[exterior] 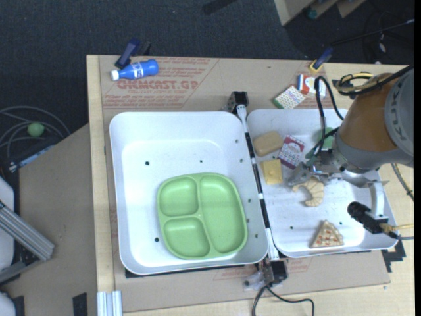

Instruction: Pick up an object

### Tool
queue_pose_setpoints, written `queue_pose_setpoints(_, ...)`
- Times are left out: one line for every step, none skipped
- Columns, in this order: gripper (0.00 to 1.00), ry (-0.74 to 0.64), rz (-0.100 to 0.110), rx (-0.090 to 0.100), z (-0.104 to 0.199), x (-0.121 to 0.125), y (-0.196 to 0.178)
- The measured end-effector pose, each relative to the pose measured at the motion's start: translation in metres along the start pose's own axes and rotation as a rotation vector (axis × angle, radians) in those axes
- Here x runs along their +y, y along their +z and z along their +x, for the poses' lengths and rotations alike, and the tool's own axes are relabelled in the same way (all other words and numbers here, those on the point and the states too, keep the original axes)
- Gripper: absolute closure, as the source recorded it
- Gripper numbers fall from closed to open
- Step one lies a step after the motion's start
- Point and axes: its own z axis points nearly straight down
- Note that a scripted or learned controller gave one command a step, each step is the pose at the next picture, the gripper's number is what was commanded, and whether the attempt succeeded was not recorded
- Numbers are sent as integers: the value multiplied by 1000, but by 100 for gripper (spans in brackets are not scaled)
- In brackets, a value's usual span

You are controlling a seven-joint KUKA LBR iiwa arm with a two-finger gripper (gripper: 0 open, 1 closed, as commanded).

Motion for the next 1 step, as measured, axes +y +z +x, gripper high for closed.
queue_pose_setpoints(100,-3,0,2,106,-15,-86)
